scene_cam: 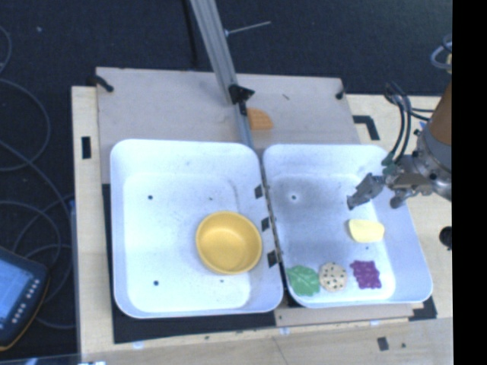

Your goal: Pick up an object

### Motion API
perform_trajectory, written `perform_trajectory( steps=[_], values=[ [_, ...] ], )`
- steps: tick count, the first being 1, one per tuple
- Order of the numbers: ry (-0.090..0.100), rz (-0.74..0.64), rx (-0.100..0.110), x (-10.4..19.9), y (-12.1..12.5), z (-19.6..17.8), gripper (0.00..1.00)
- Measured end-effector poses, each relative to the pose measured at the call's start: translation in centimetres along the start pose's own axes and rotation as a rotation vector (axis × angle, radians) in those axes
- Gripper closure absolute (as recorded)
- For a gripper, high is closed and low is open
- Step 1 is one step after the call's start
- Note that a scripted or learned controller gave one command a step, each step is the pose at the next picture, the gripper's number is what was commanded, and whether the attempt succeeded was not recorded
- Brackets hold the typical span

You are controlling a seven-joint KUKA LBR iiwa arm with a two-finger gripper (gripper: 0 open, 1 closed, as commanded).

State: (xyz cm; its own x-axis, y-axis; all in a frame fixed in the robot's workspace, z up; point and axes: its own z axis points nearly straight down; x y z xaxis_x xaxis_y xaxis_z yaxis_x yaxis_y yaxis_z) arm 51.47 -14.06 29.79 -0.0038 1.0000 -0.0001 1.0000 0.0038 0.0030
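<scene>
The right bin (pixel 319 166) holds a pale yellow block (pixel 366 230), a green leafy piece (pixel 303 280), a round cookie (pixel 332 277) and a purple grape bunch (pixel 367 274). A yellow bowl (pixel 227 242) sits in the left bin (pixel 152 173). My gripper (pixel 378 193) hangs over the right bin's right side, just above the yellow block. Its two fingers are spread apart with nothing between them.
A slanted metal rail (pixel 217 48) runs from the top down to the divide between the bins. A small orange object (pixel 259 120) lies on the board behind the bins. Cables lie on the floor at left, beside a tablet (pixel 15 291).
</scene>
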Motion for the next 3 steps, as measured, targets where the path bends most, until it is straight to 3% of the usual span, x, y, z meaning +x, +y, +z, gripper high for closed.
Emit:
perform_trajectory(
  steps=[1,3],
  values=[
    [0.000,0.002,0.000,0.0,0.0,0.0,0.00],
    [-0.001,0.004,0.008,1.1,0.2,11.8,0.00]
  ],
)
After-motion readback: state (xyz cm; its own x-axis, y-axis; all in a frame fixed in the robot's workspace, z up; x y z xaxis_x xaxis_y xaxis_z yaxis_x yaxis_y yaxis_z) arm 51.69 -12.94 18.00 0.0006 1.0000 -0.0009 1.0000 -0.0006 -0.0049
